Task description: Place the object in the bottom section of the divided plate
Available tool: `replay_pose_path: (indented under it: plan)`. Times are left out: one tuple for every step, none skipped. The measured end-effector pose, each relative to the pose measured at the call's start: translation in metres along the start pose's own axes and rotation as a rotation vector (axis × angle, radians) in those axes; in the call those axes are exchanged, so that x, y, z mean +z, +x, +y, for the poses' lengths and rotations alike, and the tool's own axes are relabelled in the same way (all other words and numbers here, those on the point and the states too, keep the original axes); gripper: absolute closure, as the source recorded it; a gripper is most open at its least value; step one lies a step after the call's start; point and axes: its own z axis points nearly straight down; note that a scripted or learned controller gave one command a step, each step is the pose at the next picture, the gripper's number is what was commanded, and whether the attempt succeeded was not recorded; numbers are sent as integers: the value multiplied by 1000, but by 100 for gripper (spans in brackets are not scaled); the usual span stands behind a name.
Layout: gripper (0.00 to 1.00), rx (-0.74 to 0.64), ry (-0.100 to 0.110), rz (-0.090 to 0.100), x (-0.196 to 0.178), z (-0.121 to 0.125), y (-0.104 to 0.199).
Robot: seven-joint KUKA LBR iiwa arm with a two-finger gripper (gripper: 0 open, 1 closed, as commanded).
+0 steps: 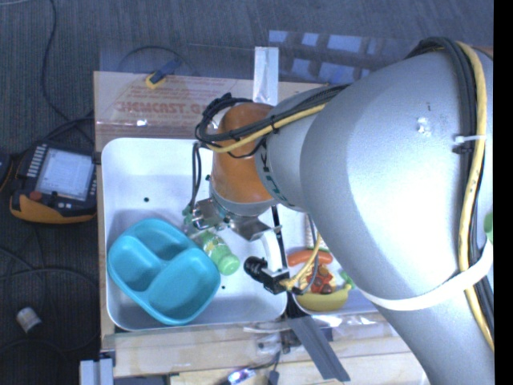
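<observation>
Reaching in from the right over the left white bin (128, 175), gripper (202, 229) low at the upper right rim of the blue divided plate (163, 271), closed around a green object (220, 256) just beside that rim.

Red lettering is running along the cardboard sheet (160, 103) beyond the left bin. It is showing too blurred for reading.
</observation>
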Motion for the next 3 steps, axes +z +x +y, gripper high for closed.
replay_pose_path:
  plan:
    - [100,359,4,14,0,-3,-13]
    - [100,573,-1,10,-1,-26,-12]
    - [100,1167,21,-8,-93,-55,-92]
